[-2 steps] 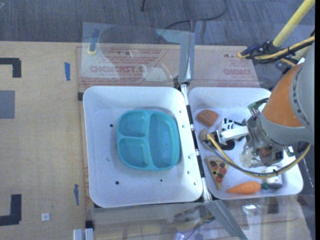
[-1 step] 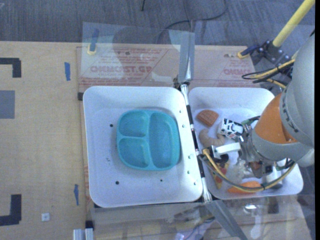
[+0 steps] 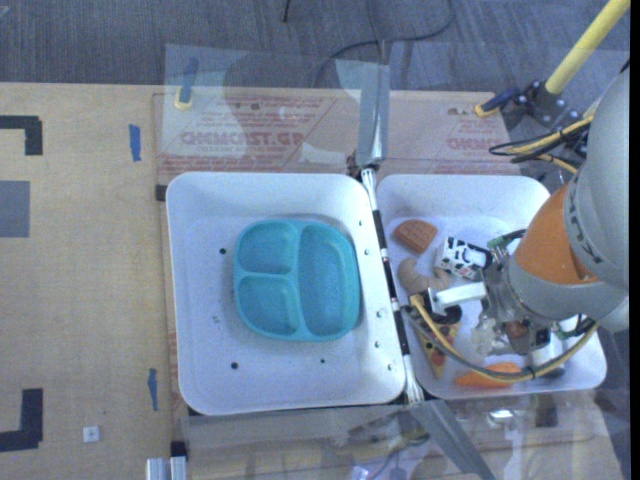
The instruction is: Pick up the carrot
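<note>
Arm (image 3: pixel 590 238) is reaching into right bin (image 3: pixel 400 193) from the right; left bin (image 3: pixel 190 218) is holding a teal tray (image 3: pixel 297 279). Gripper (image 3: pixel 490 333) is hovering low, just far of the carrot (image 3: pixel 490 375) lying at the near wall; can't tell jaw opening. Carrot's looking light, stiff, smooth: likely grabbing mid-length, across its width.

KUKA iiwa arm (image 3: pixel 610 158): smooth light-grey rounded casing, wide orange band (image 3: pixel 558 240) above the wrist, grey wrist section below it. Gripper (image 3: pixel 487 330) end is a cluttered mix of white and metallic parts, with a white bar-shaped piece (image 3: pixel 456 295) sticking out toward the left. Black and yellow cables (image 3: pixel 436 330) loop around the wrist and tool, some thin green wiring near the band
</note>
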`<state>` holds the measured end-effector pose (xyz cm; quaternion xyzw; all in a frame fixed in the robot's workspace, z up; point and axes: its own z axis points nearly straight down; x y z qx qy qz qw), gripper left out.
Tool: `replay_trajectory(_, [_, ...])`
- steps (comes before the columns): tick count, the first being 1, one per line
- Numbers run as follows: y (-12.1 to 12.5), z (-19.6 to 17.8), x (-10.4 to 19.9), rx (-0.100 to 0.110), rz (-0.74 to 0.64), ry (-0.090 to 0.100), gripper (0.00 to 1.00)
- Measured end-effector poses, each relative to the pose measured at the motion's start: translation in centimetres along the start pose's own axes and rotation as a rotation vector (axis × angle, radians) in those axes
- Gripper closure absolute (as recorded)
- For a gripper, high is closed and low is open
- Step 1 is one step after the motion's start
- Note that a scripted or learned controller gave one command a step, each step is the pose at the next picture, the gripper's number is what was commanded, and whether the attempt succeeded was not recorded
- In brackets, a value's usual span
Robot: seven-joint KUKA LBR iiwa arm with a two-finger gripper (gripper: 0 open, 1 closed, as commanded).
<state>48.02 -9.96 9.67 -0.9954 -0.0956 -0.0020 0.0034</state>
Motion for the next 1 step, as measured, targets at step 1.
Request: replay_trajectory(1, [-0.14, 0.91, 1.99, -0.007, -0.005, -0.003, 1.0])
